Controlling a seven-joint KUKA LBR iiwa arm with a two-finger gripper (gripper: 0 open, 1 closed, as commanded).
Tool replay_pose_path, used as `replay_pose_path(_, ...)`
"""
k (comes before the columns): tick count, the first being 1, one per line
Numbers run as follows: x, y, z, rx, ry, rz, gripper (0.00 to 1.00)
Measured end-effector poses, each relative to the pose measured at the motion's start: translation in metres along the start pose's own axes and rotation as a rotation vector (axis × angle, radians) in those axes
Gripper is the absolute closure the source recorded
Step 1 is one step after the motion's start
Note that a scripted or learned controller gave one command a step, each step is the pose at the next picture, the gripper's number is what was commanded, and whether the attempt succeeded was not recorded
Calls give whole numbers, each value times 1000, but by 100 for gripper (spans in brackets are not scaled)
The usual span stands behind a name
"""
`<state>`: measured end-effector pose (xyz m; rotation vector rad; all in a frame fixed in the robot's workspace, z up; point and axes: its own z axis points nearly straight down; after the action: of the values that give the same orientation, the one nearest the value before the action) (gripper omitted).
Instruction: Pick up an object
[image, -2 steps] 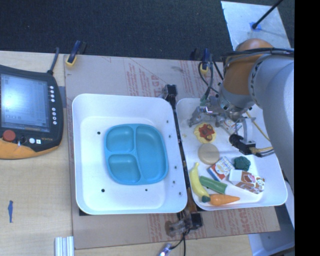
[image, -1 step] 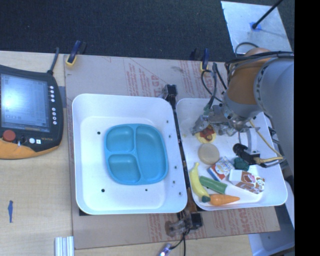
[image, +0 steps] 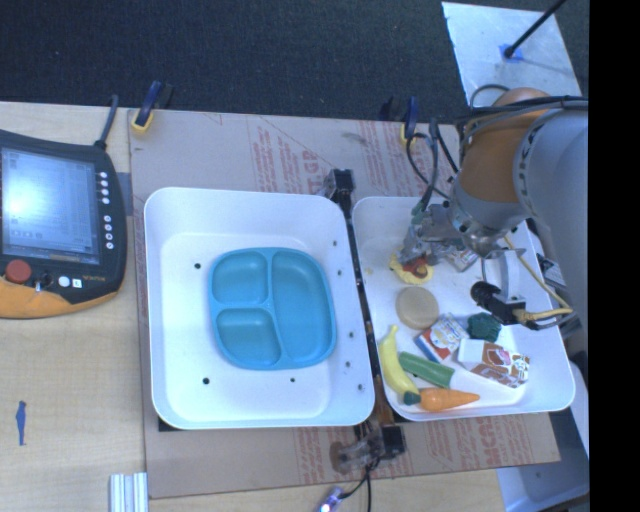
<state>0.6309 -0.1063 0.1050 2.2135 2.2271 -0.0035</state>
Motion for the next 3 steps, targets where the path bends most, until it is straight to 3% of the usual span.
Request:
replay_pose_path(1, 74, -16, -88, 1, 4, 1, 100)
replay_pose_path(2, 74, -17, -87, 3, 3, 2, 0)
replay_pose_path(3, 10, -19, -31, 5, 1, 3, 0)
